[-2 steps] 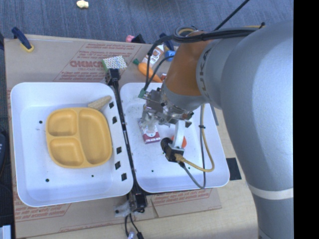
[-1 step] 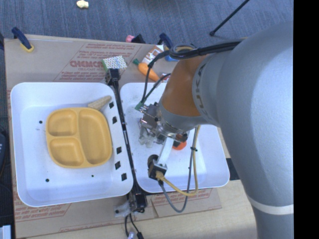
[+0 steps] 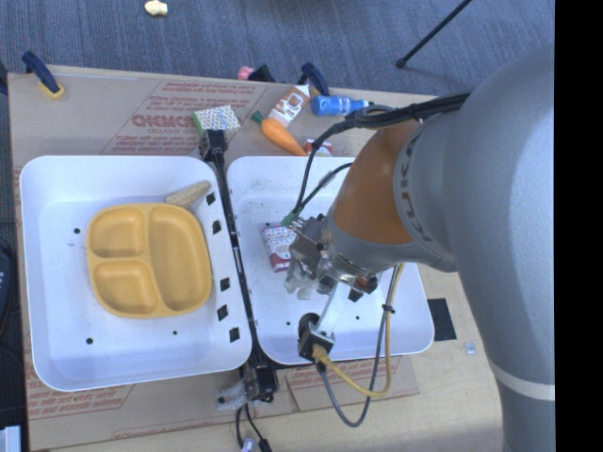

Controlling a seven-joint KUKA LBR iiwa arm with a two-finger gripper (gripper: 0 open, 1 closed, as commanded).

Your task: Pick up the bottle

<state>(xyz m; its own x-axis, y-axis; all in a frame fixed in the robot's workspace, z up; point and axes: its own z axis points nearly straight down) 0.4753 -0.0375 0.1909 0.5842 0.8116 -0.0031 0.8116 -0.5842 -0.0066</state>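
Step in hand: descent onto the target. Gripper (image 3: pixel 303 273) low in the right bin (image 3: pixel 415 332), close beside the bottle (image 3: pixel 279 247), a small red-and-white item, possibly touching. Jaw state not discernible; no grasp confirmed. Next move: centre over bottle, close, lift clear. Left bin (image 3: pixel 42 252) holding a yellow divided plate (image 3: pixel 149 258). Cardboard-covered bench (image 3: pixel 122 116), grey carpet (image 3: pixel 283 17) beyond.

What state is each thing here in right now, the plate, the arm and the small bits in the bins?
Yellow plate: flat in left bin, right way up.
Small carton: in right bin, beside the arm's wrist.
Arm: reaching over right bin.
Carrot: lying outside the bins.
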